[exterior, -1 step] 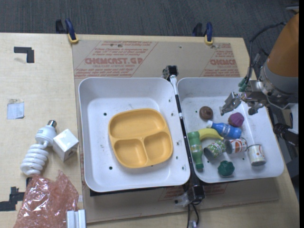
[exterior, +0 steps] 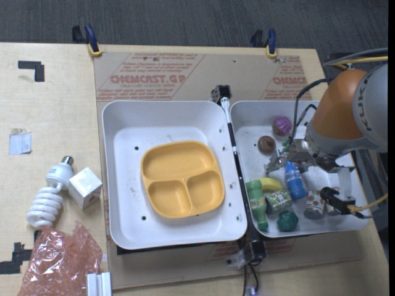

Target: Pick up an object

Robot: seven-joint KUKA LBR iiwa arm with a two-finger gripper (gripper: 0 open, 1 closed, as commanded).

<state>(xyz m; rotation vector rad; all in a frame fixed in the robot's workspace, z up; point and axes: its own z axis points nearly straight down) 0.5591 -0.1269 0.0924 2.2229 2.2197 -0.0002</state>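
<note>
- The grey two-finger gripper (exterior: 279, 161) sits low in the right shallow white plastic bin (exterior: 247, 117), its metal fingers (exterior: 275, 163) slightly spread with nothing seen between them, though the view here is small and I may misjudge the gap.
- Open room: bare white floor lies left of the fingers toward the bin's inner wall, and a little above them; below and right of them the bin is crowded.
- Two bins stand side by side, their walls touching along the middle.
- The left white bin (exterior: 123, 165) holds one yellow three-compartment plastic tray (exterior: 183, 179), smooth with rounded corners, with bare floor all round it.
- Near the fingers: one blue plastic bottle (exterior: 294, 182) just right of them, one curved yellow banana (exterior: 270, 183) just below, one round brown ball (exterior: 266, 143) above, one purple ribbed ball (exterior: 282, 126) further above.
- Lower still: one tall green bottle (exterior: 256, 202), one small labelled can (exterior: 279, 200), one dark green lump (exterior: 287, 221), one printed can (exterior: 314, 204).
</note>
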